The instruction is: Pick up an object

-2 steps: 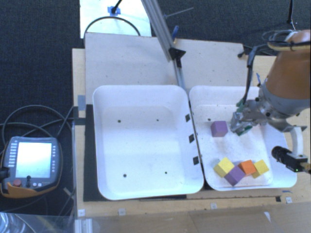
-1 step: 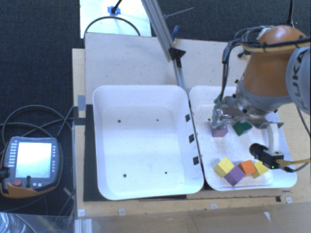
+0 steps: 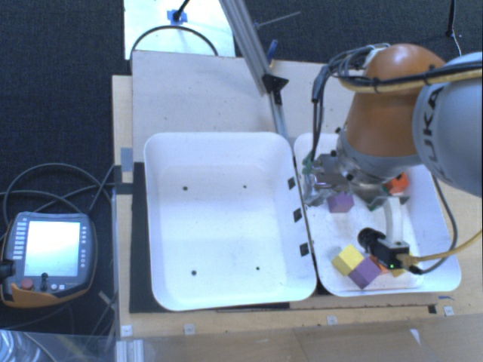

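Seen from the camera view, looking down on the bench: two white bins side by side. Left bin (image 3: 155,202) plain white inside, with a few tiny dark dots on its floor. Right bin (image 3: 432,228) with small toy pieces in it.

Big grey and orange arm in from the right, hanging over the right bin. Gripper (image 3: 323,181) low in that bin, close to the wall between the two bins. Cannot tell if open or shut, with so much tucked under the wrist.

Just beside the gripper, on its near side: a small purple cube (image 3: 341,202). Touching or not? Cannot tell. Not seen clamped, so not counted as held.

Farther toward the near edge of the right bin: a yellow block (image 3: 349,259) and a purple block (image 3: 365,273), side by side and touching. Under the arm, toward the right: an orange piece (image 3: 398,181), mostly hidden.

Best guess for the pick: the purple cube, as the nearest one. Probably light and hard, like a toy block. No squish, no bend, not easy to break. Maybe smooth and a bit slippery, so likely to slide out of a crooked squeeze. Best to take hold on two flat sides facing away from each other, right at the middle, never on the corners. Then straight up, with care for the bin wall close by.
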You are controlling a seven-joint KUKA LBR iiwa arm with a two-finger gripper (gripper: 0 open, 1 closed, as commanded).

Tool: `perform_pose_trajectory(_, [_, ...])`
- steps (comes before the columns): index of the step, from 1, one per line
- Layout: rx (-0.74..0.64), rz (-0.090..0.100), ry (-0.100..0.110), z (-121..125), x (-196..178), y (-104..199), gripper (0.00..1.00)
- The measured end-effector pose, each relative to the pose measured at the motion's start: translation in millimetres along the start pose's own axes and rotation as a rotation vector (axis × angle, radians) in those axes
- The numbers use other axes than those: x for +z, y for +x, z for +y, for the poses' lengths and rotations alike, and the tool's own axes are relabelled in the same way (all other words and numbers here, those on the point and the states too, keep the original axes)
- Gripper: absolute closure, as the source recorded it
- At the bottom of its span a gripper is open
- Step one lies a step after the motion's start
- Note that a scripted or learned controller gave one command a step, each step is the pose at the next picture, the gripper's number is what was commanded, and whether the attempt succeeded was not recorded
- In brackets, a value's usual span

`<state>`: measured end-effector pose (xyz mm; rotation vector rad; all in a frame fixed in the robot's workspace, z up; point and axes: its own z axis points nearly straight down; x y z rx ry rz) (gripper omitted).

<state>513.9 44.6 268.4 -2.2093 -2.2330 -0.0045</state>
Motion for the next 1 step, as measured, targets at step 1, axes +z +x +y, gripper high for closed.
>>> perform_pose_trajectory(1, [0.001,0.000,0.003,5.3,21.6,46.9,1.00])
